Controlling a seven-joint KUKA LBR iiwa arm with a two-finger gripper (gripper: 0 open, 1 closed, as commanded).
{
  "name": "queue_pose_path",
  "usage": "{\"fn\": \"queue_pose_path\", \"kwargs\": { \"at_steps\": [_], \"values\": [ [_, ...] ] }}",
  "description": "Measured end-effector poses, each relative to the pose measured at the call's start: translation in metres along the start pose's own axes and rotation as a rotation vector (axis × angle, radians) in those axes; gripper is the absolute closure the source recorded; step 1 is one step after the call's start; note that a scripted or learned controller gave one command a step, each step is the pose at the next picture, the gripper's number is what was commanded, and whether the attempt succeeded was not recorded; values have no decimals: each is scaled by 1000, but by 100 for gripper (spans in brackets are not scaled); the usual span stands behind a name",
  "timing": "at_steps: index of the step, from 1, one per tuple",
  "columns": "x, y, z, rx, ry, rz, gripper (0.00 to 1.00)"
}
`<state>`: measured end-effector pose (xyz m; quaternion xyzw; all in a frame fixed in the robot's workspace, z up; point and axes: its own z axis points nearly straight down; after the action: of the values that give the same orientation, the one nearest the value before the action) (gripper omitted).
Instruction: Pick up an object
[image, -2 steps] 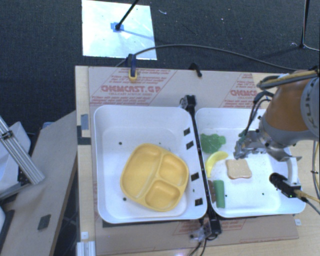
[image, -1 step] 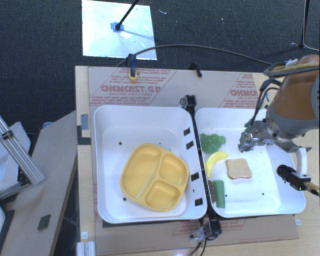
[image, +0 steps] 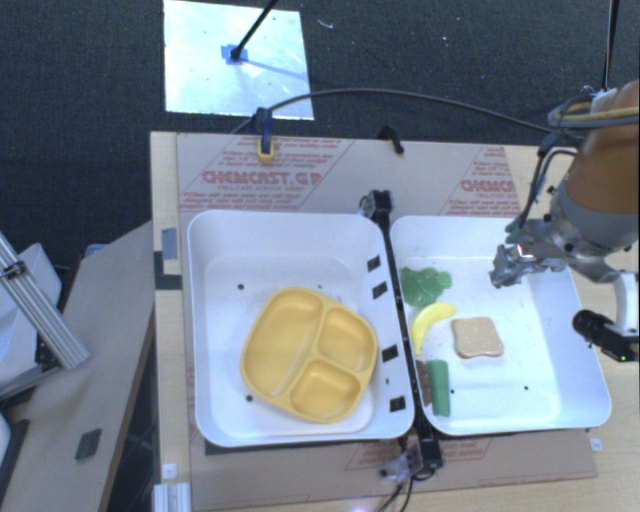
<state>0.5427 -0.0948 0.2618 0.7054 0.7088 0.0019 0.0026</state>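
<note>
Grey metal is what I see first on my screen: the pincer (image: 508, 268) hangs over the far right part of the right bin (image: 590, 405), pointing left, with the arm (image: 600, 190) and its orange band coming in from the right edge. I cannot tell whether the pincer is wide or narrow; its tip is small and blurred against the white floor. I see nothing between its tips.

Nearest to it, down and to the left, lies a slice of toast (image: 477, 338), tan and flat on the bin floor, well apart from the pincer. Just left of the toast is a yellow banana (image: 430, 322), curved, its near end close to the divider between the bins. Beyond the banana, further from me, sits a green leafy piece (image: 425, 285), touching or almost touching the banana's far end. Toward the near left corner of the same bin lies a green stick (image: 439, 388) with a brown stub (image: 424, 380) alongside its left side.

Across the divider, the left bin (image: 215, 300) holds a yellow tray (image: 310, 353) with three compartments, turned at a slant and resting near the middle.

Both bins sit on a brown printed board (image: 290, 175) on the surface. At the far left of that board, a yellow clip (image: 266, 152) grips a black cable.
</note>
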Motion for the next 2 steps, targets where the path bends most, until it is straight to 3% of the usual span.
{"fn": "queue_pose_path", "kwargs": {
  "at_steps": [2],
  "values": [
    [97, 24, 23, 5, 2, -4, 100]
  ]
}}
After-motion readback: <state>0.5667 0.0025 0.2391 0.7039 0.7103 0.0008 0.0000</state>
